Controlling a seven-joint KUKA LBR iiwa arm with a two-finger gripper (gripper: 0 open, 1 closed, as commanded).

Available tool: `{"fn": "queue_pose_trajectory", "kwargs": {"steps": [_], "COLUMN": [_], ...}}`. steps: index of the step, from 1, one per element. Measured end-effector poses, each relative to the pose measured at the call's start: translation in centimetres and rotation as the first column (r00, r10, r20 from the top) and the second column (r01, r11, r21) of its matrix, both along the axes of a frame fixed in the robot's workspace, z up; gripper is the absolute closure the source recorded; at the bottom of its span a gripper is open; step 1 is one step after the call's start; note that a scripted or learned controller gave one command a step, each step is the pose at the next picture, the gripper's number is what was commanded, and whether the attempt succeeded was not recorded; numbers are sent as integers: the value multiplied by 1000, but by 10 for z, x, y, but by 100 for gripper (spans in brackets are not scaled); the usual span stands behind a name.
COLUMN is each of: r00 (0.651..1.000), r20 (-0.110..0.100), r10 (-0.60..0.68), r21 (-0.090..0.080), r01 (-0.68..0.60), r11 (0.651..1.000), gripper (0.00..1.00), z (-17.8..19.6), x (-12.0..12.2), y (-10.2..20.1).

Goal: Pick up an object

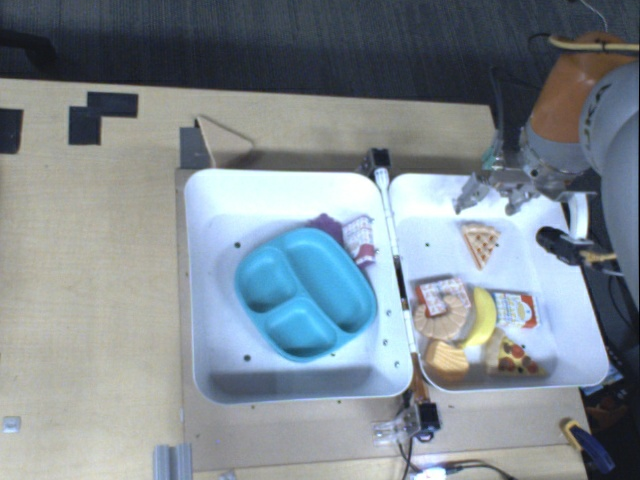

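My gripper hangs over the far part of the right bin, its fingers spread open with nothing between them. Just in front of it lies a waffle-patterned pizza slice. Nearer the front of that bin sit a round cookie in a wrapper, a yellow banana, a small printed packet, a tan bread roll and a dark snack bag.
The left bin holds a blue divided plate with a purple wrapped packet at its far edge. A black bracket sits at the top of the ridge between the two bins. Wooden bench surrounds both.
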State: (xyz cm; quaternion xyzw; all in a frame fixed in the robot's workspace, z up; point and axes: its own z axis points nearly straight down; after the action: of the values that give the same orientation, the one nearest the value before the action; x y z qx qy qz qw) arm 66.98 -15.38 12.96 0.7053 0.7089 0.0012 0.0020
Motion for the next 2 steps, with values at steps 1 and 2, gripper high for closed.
{"fn": "queue_pose_trajectory", "kwargs": {"steps": [1,2], "r00": [1000,1000], "r20": [0,9], "r10": [-2,-1], "r21": [0,-2], "r01": [2,1], "r11": [1000,1000], "gripper": [0,100], "z": [-43,-30], "x": [-117,-114], "y": [-16,-16]}}
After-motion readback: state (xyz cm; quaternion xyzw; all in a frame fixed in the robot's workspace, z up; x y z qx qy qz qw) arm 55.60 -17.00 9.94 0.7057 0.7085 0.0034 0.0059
